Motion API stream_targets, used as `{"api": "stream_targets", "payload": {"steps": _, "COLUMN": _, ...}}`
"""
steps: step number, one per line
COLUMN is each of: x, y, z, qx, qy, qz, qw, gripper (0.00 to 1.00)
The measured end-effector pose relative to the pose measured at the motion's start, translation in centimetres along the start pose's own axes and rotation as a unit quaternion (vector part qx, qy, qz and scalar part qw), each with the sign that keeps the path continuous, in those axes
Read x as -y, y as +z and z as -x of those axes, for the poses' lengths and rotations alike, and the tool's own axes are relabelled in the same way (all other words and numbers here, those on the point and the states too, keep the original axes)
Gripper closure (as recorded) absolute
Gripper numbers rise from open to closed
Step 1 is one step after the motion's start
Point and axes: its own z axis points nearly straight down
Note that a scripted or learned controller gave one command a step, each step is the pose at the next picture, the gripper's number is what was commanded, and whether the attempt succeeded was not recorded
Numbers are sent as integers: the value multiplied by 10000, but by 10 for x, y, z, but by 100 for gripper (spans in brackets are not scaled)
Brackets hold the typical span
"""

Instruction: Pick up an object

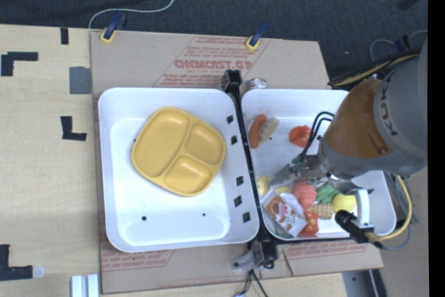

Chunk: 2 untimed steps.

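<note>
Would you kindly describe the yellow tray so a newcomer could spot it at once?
Find the left bin of the two white ones. The yellow tray lies there alone, tilted, with three compartments; the small toy foods are all in the right bin.

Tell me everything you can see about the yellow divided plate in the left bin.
The yellow divided plate looks like matte plastic, squarish with rounded corners, moulded into three compartments that hold nothing. It lies flat, right side up and turned at an angle, on the floor of the left white bin, toward the far side, with nothing else touching it.

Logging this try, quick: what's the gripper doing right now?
Gripper: low in the right bin among small items; open or shut cannot be told.
</note>
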Motion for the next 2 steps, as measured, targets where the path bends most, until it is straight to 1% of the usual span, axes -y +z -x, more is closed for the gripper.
{"api": "stream_targets", "payload": {"steps": 1, "x": 16, "y": 0, "z": 6, "qx": -4, "qy": -17, "qz": 15, "qw": 10000, "gripper": 0}}
{"api": "stream_targets", "payload": {"steps": 2, "x": -58, "y": -40, "z": 45, "qx": 18, "qy": -24, "qz": 16, "qw": 10000, "gripper": 0}}
